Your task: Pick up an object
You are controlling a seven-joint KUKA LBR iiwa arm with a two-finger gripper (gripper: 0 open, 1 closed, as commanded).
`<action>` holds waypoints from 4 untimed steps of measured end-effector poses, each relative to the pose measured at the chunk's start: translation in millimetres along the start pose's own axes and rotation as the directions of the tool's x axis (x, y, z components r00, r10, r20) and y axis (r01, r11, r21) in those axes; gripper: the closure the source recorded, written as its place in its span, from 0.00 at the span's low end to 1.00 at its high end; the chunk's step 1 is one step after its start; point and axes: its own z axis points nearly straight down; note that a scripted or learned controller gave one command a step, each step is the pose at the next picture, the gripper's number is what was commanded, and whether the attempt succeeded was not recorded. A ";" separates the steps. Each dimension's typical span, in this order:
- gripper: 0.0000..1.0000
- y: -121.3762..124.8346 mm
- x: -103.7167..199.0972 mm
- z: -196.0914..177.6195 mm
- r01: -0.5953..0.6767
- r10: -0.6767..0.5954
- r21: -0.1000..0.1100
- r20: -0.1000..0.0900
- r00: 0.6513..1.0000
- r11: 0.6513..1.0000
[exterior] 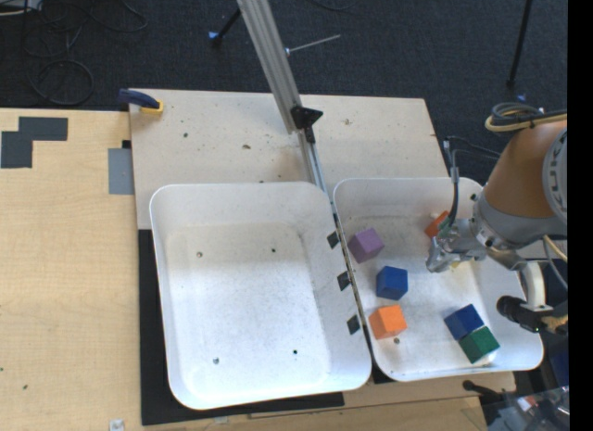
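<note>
gripper point(445, 258) low in the right bin point(417, 369), grip state unreadable from here | small orange piece point(435, 225) just behind me, touching or nearly | blue cube point(392, 282) near, toward the divider | risk: I may close beside the orange piece and nudge it to the wall, lifting nothing

Five blocks are seen lower right of frame: purple block point(365, 244), blue block point(391, 282), orange block point(388, 321), dark-blue block point(461, 320) touching green block point(480, 343).
</note>
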 end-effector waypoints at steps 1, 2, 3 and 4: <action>1.00 1.7 -1.2 -42.0 0.005 -0.005 -0.003 0.000 1.000 1.000; 1.00 3.3 4.2 -86.2 0.007 -0.007 -0.004 0.001 1.000 1.000; 1.00 3.6 3.2 -115.0 0.006 -0.006 -0.003 0.000 1.000 1.000; 1.00 11.7 61.8 -121.1 0.011 -0.011 -0.001 -0.002 1.000 1.000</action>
